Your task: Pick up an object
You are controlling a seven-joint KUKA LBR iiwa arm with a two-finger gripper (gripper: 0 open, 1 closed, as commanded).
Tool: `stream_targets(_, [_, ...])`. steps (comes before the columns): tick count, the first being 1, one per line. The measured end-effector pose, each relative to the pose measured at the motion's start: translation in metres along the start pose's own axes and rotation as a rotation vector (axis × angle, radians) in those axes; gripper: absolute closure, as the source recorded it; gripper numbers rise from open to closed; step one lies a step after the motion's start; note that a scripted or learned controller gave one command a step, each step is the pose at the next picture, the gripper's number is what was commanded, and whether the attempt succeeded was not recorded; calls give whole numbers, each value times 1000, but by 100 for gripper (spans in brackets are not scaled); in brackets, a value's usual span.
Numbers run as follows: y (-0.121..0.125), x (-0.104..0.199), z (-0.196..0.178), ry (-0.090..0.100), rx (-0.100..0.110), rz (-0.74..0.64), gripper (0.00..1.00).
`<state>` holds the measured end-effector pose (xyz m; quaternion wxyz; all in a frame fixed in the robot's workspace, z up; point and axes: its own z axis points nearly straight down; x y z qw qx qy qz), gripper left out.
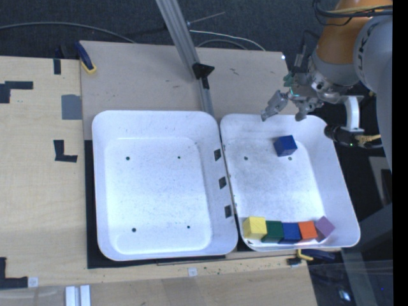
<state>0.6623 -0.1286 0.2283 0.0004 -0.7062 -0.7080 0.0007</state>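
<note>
Gripper: the gripper (284, 109) hangs above the far rim of the right bin, its 2 fingers (270, 109) spread apart with nothing between them.
Arm: the grey arm (354, 37) with its orange band reaches in from the right, its wrist tilted down toward the bin's far edge.
Nearest object: a blue cube (285, 145) lies alone on the floor of the right bin, just below the gripper in the view and apart from the fingers, turned slightly askew.
Right bin: the white right bin (331, 171) holds the blue cube in its far half and a row of blocks along its near wall.
Row of blocks: 5 blocks sit side by side, touching, from left to right a yellow block (255, 227), a green block (273, 230), a second blue block (291, 231), an orange block (307, 230) and a purple block (324, 225), the last tilted against the corner.
Left bin: the white left bin (102, 171) sits beside the right one, their rims touching.
Bench: the pale wooden bench (38, 190) carries both bins; a metal pole (182, 34) slants up behind them.
</note>
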Motion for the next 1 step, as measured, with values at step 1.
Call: stream_targets(1, [-4, -48, 64, -1, 6, 5, 0])
